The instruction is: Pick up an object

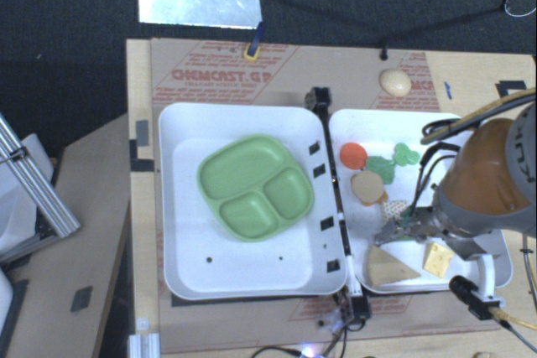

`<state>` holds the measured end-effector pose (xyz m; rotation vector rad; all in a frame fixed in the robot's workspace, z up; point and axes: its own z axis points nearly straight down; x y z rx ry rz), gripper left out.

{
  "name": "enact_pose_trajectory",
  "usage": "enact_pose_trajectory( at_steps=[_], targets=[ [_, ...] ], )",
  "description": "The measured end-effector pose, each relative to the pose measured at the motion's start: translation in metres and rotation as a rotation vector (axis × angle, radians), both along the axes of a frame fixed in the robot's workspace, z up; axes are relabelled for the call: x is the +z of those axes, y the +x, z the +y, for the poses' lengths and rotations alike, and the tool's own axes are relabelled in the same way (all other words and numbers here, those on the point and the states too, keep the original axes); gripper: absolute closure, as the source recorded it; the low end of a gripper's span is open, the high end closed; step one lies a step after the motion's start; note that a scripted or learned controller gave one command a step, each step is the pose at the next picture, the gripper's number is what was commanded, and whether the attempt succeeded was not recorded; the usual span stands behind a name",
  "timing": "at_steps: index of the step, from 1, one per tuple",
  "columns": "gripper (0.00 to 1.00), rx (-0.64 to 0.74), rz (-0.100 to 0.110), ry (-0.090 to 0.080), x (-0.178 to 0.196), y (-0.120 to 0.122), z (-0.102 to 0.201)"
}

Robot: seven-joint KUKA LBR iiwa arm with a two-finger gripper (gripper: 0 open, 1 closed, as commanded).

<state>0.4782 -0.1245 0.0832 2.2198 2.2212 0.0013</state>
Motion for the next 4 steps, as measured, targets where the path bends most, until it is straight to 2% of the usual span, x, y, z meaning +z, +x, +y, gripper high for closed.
enact_pose_trajectory(
  at_steps=[1,2,4],
  targets=[
    [1.00,0.001,-0.002,-0.001,0.012,0.001,0.000],
    [1.00,0.004,-0.004,-0.001,0.065,-0.006,0.005],
    [1.00,0.004,-0.004,-0.001,0.143,0.002,0.007]
  ],
)
